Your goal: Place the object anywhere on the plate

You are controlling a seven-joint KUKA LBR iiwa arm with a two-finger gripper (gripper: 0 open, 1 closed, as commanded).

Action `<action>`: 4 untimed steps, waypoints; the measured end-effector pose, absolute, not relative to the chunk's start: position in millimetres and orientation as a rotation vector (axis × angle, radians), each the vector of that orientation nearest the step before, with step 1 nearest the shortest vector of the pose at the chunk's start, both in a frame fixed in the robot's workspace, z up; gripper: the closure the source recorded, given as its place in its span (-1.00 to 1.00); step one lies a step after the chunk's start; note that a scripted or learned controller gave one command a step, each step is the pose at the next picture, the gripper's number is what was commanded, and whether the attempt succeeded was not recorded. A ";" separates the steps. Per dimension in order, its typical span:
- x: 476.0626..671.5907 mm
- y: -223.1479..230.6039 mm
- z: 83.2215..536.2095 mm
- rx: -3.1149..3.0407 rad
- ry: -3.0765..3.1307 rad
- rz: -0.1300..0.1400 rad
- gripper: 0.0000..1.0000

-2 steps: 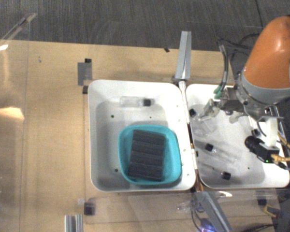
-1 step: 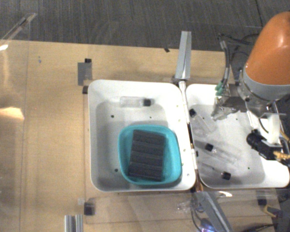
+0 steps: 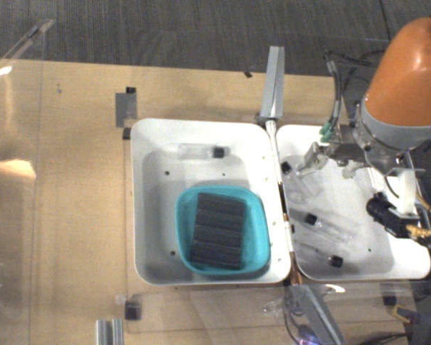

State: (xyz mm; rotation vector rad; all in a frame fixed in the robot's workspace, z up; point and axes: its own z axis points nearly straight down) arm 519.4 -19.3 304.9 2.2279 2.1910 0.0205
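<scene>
Looking at a dark ridged block (image 3: 217, 230) lying flat on the teal plate (image 3: 184, 221), long side running roughly top to bottom and tilted a touch. Fully inside the plate's rim, nothing gripping it. Plate parked in the near half of the left bin (image 3: 140, 192), pushed toward the wall shared with the other bin.

Also spotting a clear tube with a black cap (image 3: 200, 151) up at the far side of that same bin, well apart from the plate.

Over in the right bin (image 3: 416, 268): a few clear vials with black caps, one near the middle (image 3: 310, 220) and one by the near edge (image 3: 335, 261).

Gripper (image 3: 312, 157) hanging over the far-left part of the right bin, well away from the block. Honestly can't tell how wide the claw is, too cluttered and small there. Can't make out anything held in it either.

Orange-banded arm (image 3: 409, 70) coming in from the right, above a wooden bench (image 3: 57, 228).
</scene>
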 end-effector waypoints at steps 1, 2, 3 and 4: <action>521.7 -18.4 316.2 2.216 2.194 0.028 1.00; 521.7 -18.3 316.1 2.216 2.194 0.027 -1.00; 488.9 -56.9 432.4 2.330 2.091 0.014 -1.00; 488.9 -142.7 436.9 2.275 2.149 0.009 -1.00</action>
